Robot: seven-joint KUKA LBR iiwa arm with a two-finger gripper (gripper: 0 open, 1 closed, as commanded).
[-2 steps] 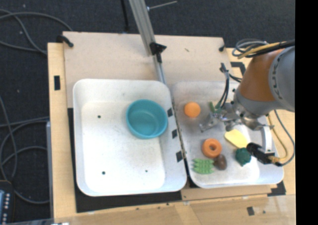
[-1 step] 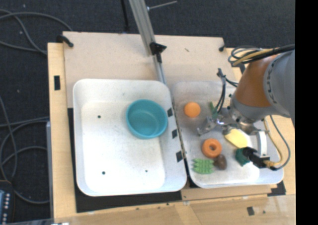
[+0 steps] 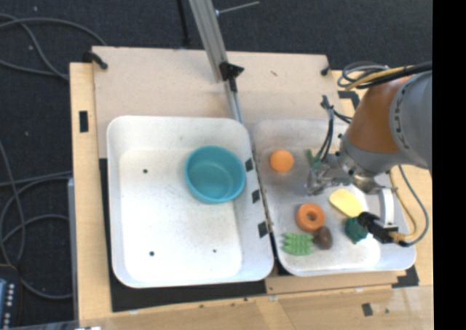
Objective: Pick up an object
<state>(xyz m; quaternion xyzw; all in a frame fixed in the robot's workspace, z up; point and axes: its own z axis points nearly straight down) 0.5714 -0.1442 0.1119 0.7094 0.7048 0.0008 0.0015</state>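
From my seat at the console I read the bench from the left: the left bin (image 3: 145, 263) holds a teal bowl (image 3: 215, 174), sitting upright with its mouth facing up, toward the bin's upper right near the divider between the bins. I can make out no label or writing on anything here. Crossing into the right bin (image 3: 291, 135), I see an orange ball (image 3: 282, 161) near its upper left, round enough that it has no long axis to speak of. Below it lies an orange ring (image 3: 311, 216), flat with its hole facing up, and just under that a green leafy toy (image 3: 297, 243) touching a small brown lump (image 3: 322, 237) to its right. A yellow piece (image 3: 346, 202) lies with its long axis running from upper left to lower right, and a dark green object (image 3: 355, 230) sits just below it beside a black and yellow fitting. The gripper (image 3: 318, 175) hangs low over the bin between the ball and the yellow piece; I cannot tell how its jaws stand or whether it has anything. The arm (image 3: 386, 121) comes in from the right, its orange band above the wrist, bent downward into the bin.
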